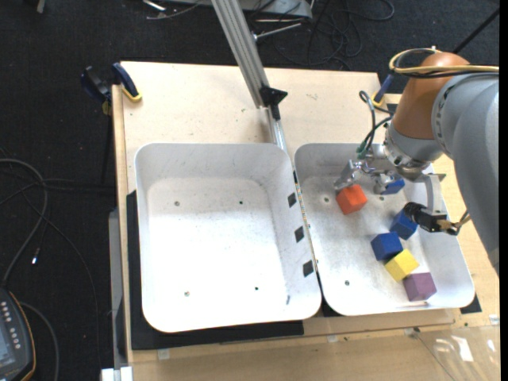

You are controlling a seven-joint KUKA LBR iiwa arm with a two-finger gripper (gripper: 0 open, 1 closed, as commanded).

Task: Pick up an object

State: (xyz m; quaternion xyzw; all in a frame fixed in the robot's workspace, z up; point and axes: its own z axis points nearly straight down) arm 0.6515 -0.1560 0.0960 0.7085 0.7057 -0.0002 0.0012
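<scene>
Toward the left edge of the worktop (198, 101) lies the left bin (159, 236), with nothing in it to take hold of. In the right bin (337, 284), near the worktop's right edge, the objects sit: an orange block (352, 199) closest to the bin's inner wall, then two blue cubes (386, 246) and (404, 225), a yellow cube (401, 264) touching the lower blue one, and a purple cube (419, 286) just beside the yellow, near the bin's front right corner. The gripper (367, 173) hangs just above and beside the orange block; whether the fingers are spread or closed cannot be told, and nothing visibly sits between them. The orange block looks the likeliest target: it stands apart from the others. It seems light and probably foam or wood, stiff enough to squeeze, with matte faces unlikely to slip. Two opposite flat sides would give the surest hold; a grip across corners could twist it loose.
</scene>
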